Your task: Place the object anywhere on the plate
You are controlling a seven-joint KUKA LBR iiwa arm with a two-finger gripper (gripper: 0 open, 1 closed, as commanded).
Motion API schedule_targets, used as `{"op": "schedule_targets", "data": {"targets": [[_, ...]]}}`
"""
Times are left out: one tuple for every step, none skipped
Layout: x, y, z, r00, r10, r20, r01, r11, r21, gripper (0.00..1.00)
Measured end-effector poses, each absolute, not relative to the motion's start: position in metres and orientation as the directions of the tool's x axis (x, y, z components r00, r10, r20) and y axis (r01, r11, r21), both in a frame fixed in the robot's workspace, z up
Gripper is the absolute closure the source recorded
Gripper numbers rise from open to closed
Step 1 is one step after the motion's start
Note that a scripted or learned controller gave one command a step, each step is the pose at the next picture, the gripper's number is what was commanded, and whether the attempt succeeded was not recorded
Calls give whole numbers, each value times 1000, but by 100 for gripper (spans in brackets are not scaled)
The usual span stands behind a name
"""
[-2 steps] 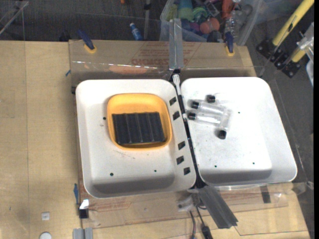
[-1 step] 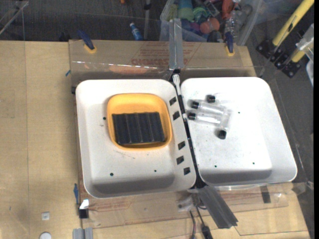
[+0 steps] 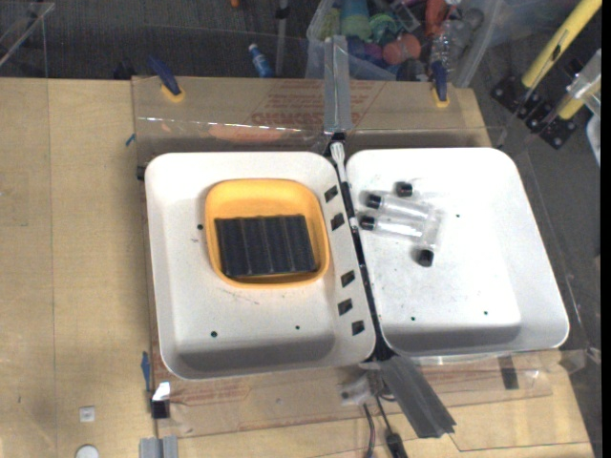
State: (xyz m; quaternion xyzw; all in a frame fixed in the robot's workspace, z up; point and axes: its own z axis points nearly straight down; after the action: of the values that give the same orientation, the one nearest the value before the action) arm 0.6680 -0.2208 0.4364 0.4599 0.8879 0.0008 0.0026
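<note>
Vials (image 3: 401,219), clear with black caps, lie in the white bin (image 3: 496,284) at three o'clock of the orange plate (image 3: 263,191); my gripper's state I cannot tell.

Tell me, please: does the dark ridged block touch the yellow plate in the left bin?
Touching. The camera view shows the dark ridged block lying flat inside the yellow plate, its edges within the rim, in the left bin.

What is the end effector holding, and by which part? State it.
It cannot be told. The clear tubes with black caps lie loose in the right bin; the dark ridged block sits on the orange plate in the left bin.
</note>
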Motion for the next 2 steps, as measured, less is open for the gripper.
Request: {"op": "schedule_targets", "data": {"targets": [[668,-220,436,-637,771,-4,771,637,3,100],[665,-220,437,-822,570,-4,570,822,2,100]]}}
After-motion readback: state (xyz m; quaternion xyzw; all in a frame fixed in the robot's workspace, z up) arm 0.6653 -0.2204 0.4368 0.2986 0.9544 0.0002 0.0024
